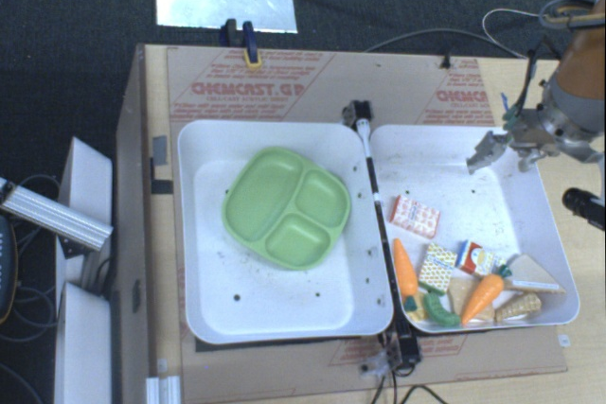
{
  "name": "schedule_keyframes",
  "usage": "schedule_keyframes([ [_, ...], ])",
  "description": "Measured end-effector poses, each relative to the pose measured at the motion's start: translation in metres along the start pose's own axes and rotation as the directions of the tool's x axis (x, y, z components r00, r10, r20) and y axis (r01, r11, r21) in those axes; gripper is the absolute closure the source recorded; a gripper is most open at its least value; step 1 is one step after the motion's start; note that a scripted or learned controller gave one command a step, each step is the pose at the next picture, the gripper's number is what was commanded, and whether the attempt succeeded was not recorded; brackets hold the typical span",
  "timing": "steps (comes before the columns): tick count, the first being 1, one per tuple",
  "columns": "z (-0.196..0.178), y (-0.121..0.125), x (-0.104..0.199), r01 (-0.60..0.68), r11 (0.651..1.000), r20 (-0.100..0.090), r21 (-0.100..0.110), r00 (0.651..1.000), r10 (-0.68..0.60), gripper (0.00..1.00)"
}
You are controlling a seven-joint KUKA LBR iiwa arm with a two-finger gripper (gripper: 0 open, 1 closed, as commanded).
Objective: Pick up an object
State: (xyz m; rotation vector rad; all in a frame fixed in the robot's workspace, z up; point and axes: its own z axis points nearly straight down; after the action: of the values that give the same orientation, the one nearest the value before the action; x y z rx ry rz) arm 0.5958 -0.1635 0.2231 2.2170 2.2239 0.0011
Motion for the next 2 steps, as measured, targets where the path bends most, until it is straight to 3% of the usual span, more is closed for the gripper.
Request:
schedule_keyframes([
  [1,0.137,-0.036,-0.009,-0.002,1.0,0.0,0.001,1.0,0.002,0.0],
  [2,0.139,-0.109,0.054,-0.002,1.0,-0.001,0.001,1.0,0.002,0.0],
])
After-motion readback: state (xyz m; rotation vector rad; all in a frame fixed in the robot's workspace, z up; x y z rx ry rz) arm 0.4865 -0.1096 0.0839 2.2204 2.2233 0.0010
